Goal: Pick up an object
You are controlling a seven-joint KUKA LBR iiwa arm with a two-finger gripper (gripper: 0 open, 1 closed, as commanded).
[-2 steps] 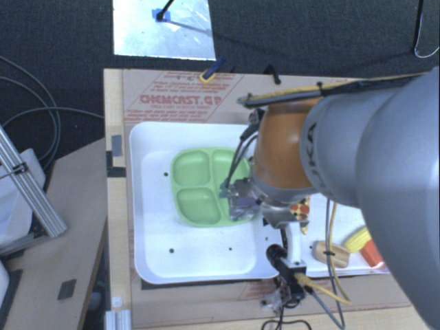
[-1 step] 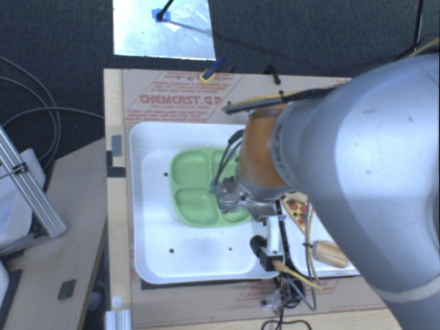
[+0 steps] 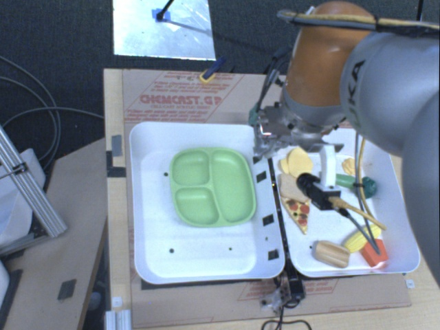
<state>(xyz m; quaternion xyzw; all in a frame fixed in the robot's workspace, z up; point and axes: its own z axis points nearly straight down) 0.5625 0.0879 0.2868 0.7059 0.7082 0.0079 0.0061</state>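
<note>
My gripper hangs low over the back end of the divider between the two bins, under the grey arm with its orange band. In the right bin, just right of the gripper, lies a pale yellow round slice. A pizza slice lies further toward the front. A tan bread roll, a yellow piece and an orange-red piece sit near that bin's front edge. A teal item lies at the right. The arm hides the back of this bin.
A green three-compartment plate lies in the middle of the left bin. Both bins rest on a cardboard sheet. A shiny square panel lies on the floor behind the bench.
</note>
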